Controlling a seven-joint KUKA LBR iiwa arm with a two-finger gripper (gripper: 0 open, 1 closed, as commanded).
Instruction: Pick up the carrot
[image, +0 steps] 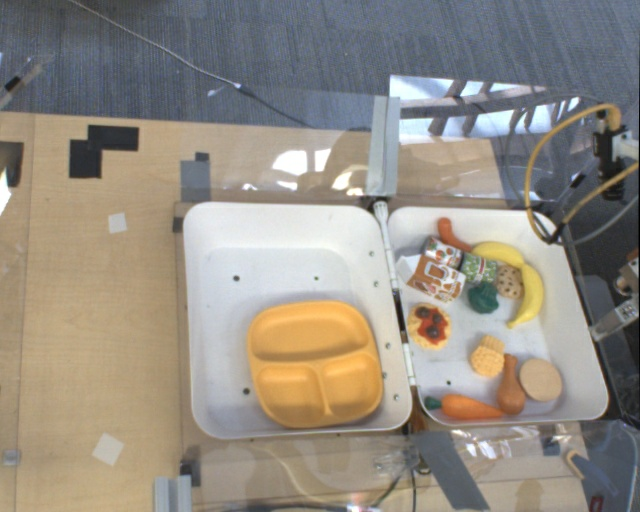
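Note:
The carrot (470, 407), orange with a small green tip at its left end, lies along the near edge of the right bin (585, 345). It points left to right and touches the brown drumstick (511, 386) at its right end. No finger or arm part reaches over either bin.
The right bin also holds a banana (527, 283), a sausage (450, 234), a printed carton (438, 273), a green piece (483, 298), a small pizza (430, 325), a corn piece (488, 356) and a round tan disc (540, 379). A yellow divided tray (314, 362) sits in the left bin (225, 260). Yellow cable (545, 150) loops at the upper right.

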